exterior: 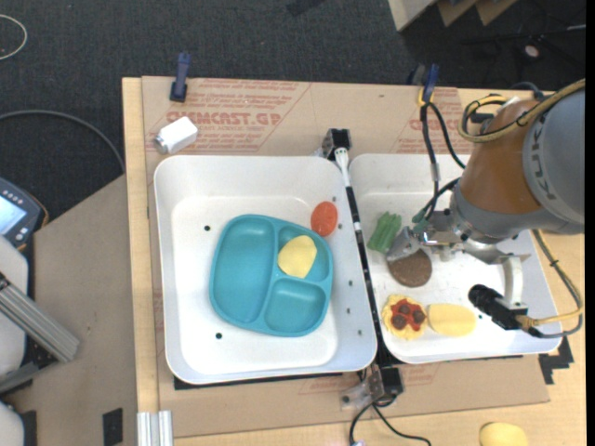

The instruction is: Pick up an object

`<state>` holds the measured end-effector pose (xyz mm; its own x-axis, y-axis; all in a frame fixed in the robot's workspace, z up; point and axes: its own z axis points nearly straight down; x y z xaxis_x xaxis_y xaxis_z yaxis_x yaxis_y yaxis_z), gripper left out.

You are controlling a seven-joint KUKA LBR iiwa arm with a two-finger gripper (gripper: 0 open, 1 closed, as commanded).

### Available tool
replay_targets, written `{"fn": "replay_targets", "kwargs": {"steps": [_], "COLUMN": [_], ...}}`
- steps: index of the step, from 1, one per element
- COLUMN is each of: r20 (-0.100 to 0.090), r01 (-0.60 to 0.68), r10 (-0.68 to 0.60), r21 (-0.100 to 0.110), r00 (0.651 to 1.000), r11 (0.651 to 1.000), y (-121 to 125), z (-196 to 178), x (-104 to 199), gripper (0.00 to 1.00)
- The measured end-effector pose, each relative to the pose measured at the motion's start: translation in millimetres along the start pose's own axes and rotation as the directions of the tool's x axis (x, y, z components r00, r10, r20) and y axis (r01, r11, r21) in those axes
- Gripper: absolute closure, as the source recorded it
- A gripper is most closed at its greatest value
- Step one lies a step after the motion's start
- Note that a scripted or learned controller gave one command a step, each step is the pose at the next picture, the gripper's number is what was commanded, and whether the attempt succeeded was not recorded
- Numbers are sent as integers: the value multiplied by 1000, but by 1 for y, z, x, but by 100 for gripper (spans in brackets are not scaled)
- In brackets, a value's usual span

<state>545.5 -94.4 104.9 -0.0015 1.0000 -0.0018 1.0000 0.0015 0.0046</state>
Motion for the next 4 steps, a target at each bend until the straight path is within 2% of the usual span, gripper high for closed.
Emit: {"fn": "replay_targets", "kwargs": {"steps": [1,2,3,4], "r20": [-5,0,-5,-2], "r01": [4,-1,5,-2], "r10": [-4,1,-4,2], "r21": [3,-1,11,4], "r00": [1000,1000,1000,1000], "r11": [1000,1000,1000,1000], "y": [-63,-33,-43,-42], "z": [-85,-112,-78,-90], "x": [64,40,108,104], "gripper": [0,0,0,100]}}
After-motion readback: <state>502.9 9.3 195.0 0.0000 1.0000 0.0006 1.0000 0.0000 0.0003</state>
